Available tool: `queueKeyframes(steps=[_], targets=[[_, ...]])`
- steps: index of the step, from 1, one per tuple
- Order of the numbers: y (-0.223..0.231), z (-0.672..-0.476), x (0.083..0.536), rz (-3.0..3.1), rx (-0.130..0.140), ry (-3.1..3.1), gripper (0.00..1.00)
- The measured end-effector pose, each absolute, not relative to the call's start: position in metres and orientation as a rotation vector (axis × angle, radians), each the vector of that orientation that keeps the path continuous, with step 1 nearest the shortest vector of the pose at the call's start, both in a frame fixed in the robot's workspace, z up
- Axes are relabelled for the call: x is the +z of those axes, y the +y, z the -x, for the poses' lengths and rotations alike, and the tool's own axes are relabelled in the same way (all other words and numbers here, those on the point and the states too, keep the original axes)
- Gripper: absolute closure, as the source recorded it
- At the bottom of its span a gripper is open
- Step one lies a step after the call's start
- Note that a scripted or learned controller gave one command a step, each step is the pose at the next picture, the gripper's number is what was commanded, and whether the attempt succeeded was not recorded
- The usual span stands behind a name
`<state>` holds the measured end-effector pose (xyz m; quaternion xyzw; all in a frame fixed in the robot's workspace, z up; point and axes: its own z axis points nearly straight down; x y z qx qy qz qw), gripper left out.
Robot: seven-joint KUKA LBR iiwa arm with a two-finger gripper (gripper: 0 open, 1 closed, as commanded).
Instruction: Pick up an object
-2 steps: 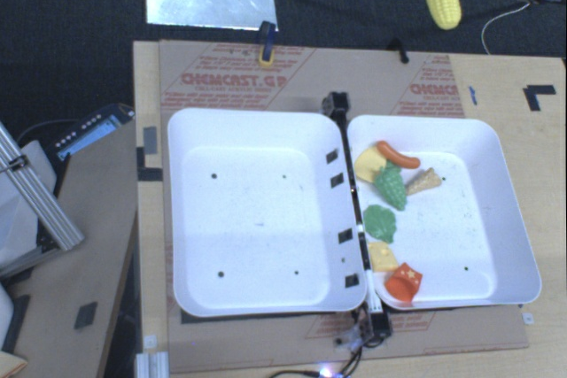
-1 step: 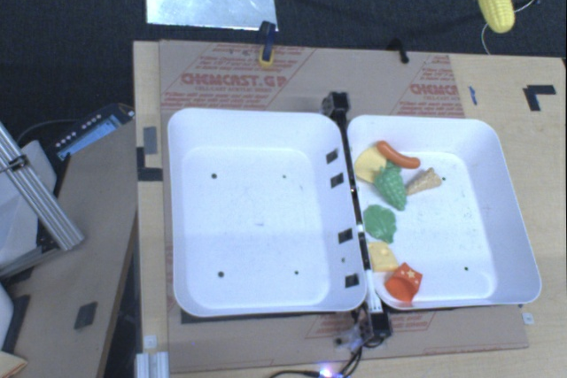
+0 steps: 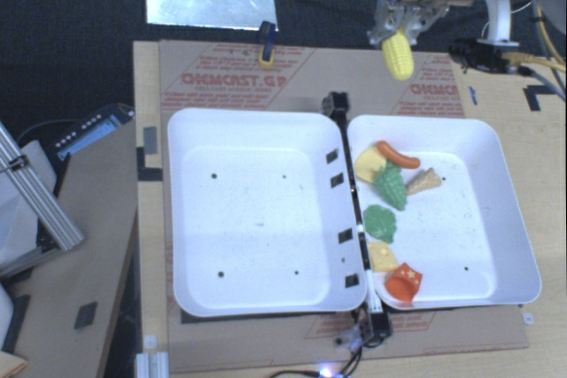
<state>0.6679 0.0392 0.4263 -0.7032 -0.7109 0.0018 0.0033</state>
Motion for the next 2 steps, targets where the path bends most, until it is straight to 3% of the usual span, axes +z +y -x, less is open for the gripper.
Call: queueKeyframes(steps=[1, 2], targets=[[0.037, -0.668, 0.542, 2.222, -0.017, -2.235, 1.00], [-0.050, -0.668, 0.535, 2.230, -0.001, -2.219, 1.00]])
